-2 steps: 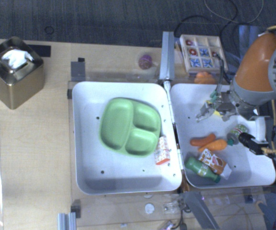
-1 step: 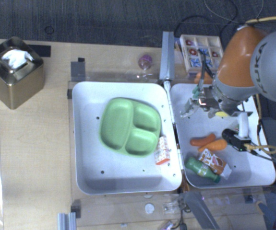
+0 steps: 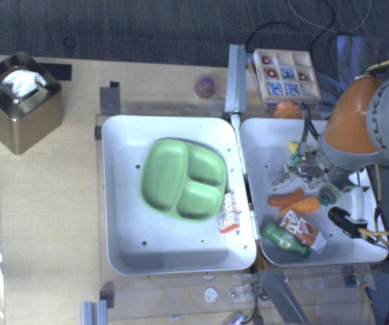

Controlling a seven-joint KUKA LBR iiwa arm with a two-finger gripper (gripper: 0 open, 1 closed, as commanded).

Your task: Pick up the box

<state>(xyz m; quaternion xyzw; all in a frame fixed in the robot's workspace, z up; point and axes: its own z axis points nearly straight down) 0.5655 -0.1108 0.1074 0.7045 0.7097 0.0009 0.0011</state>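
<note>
Overhead slanted view of the counter (image 3: pixel 52 202) with two shallow white bins side by side. The left bin (image 3: pixel 123 249) holds a green divided plate (image 3: pixel 180 178) near its centre and a small white-and-red packet (image 3: pixel 229 215) against its right wall, just beside the plate's front right corner. The right bin (image 3: pixel 258 141) holds the box (image 3: pixel 302 229), orange and white, lying flat near the front wall. A green bottle (image 3: pixel 282 239) lies on its side touching the box's front left edge, and two carrots (image 3: pixel 292 199) lie just behind the box.

The grey arm with its orange band (image 3: pixel 356 117) reaches in from the right. The gripper (image 3: pixel 301 169) sits low over the middle of the right bin, just behind the carrots and apart from the box. Whether it is open or closed cannot be told from this angle. Nothing is seen held in it.

On the counter behind the bins lie a small purple ball (image 3: pixel 205 87) and a game board (image 3: pixel 286 76) with red and blue pieces. A brass-coloured tissue box (image 3: pixel 21 110) stands at far left, well apart from the bins.
</note>
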